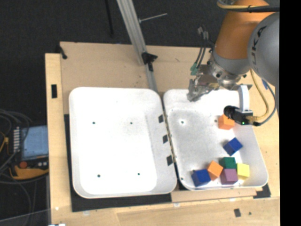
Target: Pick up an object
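Two white bins (117, 140); seven blocks: two orange (226, 122), two blue (233, 146), one green (229, 162), purple (229, 175), yellow (243, 170).

Two bins (117, 98) are set side by side on the table (94, 65); blocks (221, 171) are gathered in the right bin's near right corner.

Left white bin (117, 140) sits beside right white bin (188, 140), rims touching at centre; both on tan bench board (94, 65); metal pole (134, 27) slants up from the back edge; blue box (35, 142) and cables (9, 126) lie off the bench's left side.
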`<state>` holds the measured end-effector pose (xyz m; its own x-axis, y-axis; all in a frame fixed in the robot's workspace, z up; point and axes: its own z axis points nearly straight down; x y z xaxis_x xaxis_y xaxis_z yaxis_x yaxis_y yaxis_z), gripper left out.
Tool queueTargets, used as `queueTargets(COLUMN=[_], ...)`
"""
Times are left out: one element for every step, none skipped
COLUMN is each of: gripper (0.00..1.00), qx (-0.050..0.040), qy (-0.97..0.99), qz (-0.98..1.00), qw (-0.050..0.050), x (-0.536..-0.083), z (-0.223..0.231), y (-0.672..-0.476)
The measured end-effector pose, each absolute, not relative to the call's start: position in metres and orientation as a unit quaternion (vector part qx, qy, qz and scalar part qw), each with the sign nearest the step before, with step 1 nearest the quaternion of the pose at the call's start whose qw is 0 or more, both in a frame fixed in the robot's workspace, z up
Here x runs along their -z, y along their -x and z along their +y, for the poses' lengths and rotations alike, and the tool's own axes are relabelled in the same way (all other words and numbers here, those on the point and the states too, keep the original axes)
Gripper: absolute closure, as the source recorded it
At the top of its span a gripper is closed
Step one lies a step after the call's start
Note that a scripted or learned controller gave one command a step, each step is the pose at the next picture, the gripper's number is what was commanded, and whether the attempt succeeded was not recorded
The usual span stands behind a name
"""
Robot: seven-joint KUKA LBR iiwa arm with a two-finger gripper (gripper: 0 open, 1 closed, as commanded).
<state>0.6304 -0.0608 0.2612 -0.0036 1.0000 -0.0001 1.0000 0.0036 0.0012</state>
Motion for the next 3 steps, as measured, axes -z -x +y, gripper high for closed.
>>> queueTargets(gripper=[1.0,1.0,1.0], qx=[-0.0008,0.0004,-0.0001], qy=[-0.705,-0.705,-0.706], qz=[0.71,0.709,0.709], qw=[-0.001,0.0,-0.001], x=[-0.267,-0.251,-0.251], z=[-0.008,0.039,0.083], y=[-0.623,-0.604,-0.598])
